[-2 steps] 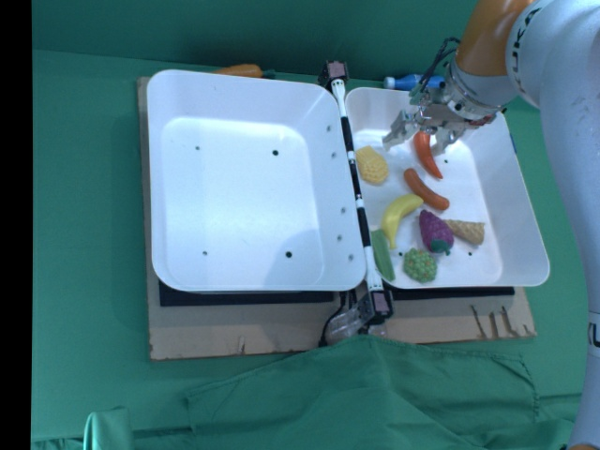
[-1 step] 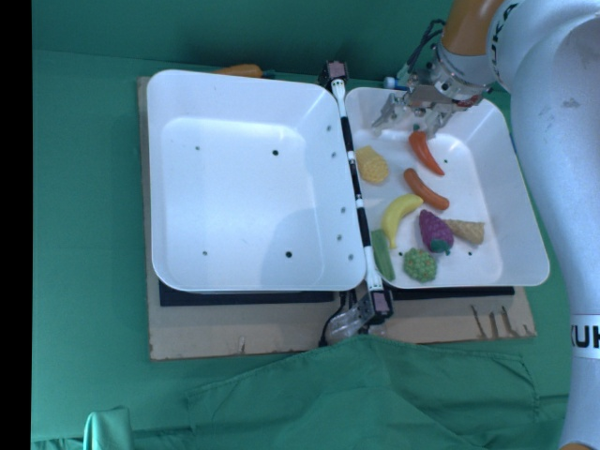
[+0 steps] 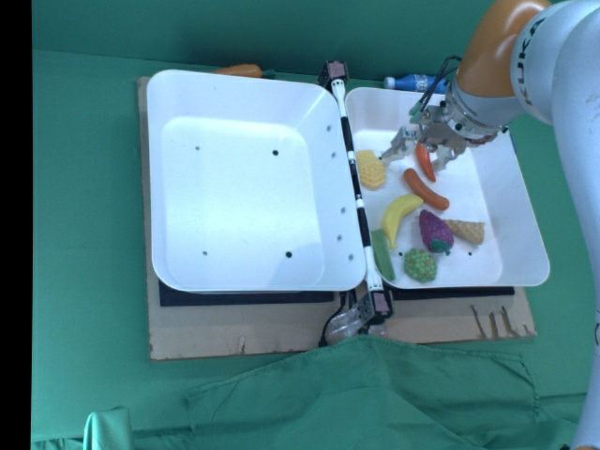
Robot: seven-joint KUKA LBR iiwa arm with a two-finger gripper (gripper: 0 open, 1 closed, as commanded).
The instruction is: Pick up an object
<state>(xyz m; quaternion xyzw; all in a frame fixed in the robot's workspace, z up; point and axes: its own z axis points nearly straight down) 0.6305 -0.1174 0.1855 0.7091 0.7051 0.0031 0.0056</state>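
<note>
My gripper (image 3: pixel 423 150) hangs over the back part of the right bin (image 3: pixel 506 172), open, its fingers spread wide. A small orange-red carrot (image 3: pixel 426 161) lies in the gap between the fingers, and neither finger presses on it. Just in front of it lies a red sausage (image 3: pixel 427 189). A yellow corn cob (image 3: pixel 370 170) rests to the left of the gripper, near the divider.
Further forward in the right bin are a banana (image 3: pixel 400 216), purple grapes (image 3: pixel 434 231), an ice-cream cone (image 3: pixel 466 231), a green broccoli (image 3: pixel 420 264) and a green pod (image 3: pixel 381 254). The left bin (image 3: pixel 187 101) stands beside it. Behind the bins lie an orange carrot (image 3: pixel 239 69) and a blue bottle (image 3: pixel 411 82).
</note>
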